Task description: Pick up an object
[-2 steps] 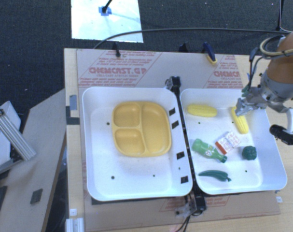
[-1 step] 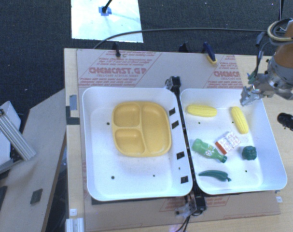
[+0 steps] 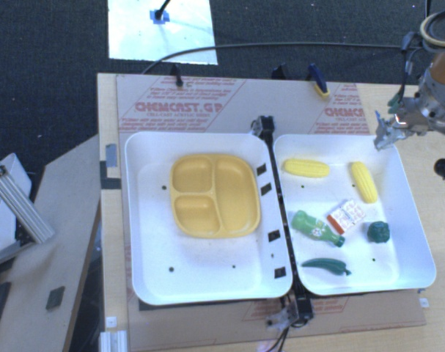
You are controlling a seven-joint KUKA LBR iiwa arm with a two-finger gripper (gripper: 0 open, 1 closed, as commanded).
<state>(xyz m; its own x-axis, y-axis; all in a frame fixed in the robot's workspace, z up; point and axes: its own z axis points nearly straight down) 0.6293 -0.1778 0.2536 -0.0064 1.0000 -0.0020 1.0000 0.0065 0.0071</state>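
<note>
Just below the tool point(image 3: 387, 132), a corn cob point(image 3: 364, 181) lies apart.

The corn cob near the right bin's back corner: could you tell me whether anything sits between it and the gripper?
Nothing visible does. The gripper hovers above the right bin's back corner, and the corn cob lies just below it, apart from the small carton.

a dark carpet point(image 3: 46, 42) covers the floor. a pale square sheet point(image 3: 160, 20) lies on it at the top, a black cable point(image 3: 281, 48) curving past. a wooden bench point(image 3: 68, 196) stands below, an aluminium rail point(image 3: 17, 204) at left.
</note>
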